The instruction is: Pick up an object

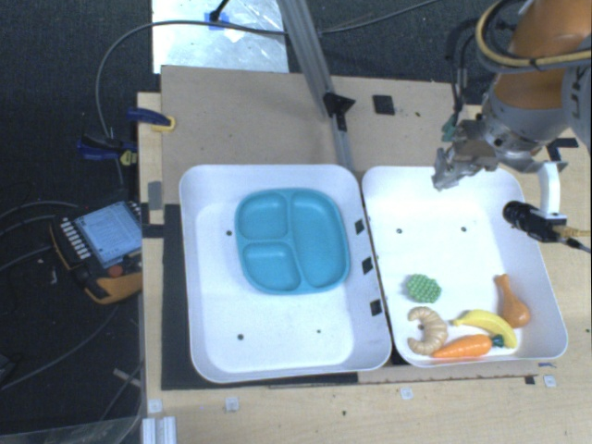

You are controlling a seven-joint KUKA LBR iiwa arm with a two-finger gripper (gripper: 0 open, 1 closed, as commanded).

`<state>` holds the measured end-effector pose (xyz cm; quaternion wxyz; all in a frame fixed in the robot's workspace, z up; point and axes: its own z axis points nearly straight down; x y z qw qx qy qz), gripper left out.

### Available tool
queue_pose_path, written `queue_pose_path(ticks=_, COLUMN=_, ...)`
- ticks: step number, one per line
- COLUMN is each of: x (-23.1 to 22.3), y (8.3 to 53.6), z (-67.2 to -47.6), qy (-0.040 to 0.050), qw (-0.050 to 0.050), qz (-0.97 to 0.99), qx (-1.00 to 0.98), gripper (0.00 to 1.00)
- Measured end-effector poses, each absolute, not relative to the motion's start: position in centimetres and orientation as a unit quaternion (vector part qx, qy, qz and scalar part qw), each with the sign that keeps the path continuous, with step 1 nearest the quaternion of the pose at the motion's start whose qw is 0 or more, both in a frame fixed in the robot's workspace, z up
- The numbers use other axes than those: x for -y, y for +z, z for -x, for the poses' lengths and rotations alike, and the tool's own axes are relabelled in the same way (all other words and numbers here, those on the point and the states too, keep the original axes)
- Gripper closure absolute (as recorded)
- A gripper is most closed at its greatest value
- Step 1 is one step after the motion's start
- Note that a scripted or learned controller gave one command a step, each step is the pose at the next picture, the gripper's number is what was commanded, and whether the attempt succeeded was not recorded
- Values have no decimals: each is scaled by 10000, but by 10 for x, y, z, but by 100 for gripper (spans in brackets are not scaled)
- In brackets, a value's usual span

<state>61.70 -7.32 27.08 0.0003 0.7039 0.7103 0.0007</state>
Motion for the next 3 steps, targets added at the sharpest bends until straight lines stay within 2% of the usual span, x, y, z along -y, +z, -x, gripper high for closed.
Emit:
queue_pose_path(ticks=1, x=31, y=255, z=-615, qy=7, qw=7, qz=-7045, qx=-7097, gripper=100)
queue_pose_path(ticks=3, x=-83, y=225, z=-606, qy=7, qw=-9, qz=-7032, qx=-7110, gripper=100)
